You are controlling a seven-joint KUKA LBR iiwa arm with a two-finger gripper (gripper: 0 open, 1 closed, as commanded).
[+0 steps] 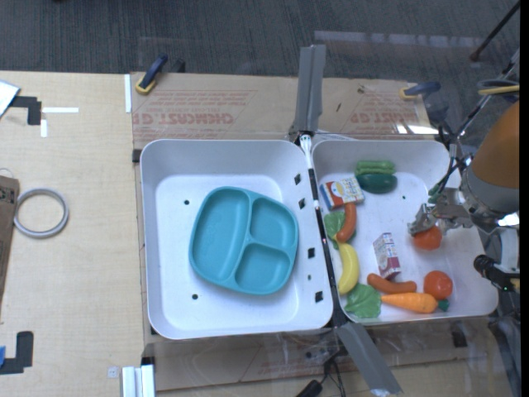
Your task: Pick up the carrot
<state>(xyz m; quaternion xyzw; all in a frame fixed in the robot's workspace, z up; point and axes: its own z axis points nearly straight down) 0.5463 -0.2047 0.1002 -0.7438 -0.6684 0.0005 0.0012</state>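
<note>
While the carrot lies untouched on the floor of the right bin, the step in hand is judged to be the approach and descent onto it.

Item, carrot: orange, lying roughly flat along the near wall of the right bin, thick end toward a tomato, thin end toward a green leaf. A sausage lies just beside it on the far side, close enough to be caught with it.

Item, gripper: set low over the right side of the same bin, right at a small orange-red piece. Whether it pinches that piece cannot be told; finger spread is not legible at this slant.

Relation: carrot is nearer the camera than the gripper and somewhat to view-left, apart from it, with bare bin floor between.

Handling note, as judgement: come down over the carrot's middle, fingers set across its narrow width rather than along its length, keeping clear of the sausage and the tomato. Nearness of the bin wall leaves little room on that side, so a steep, centred descent seems safest.
</note>
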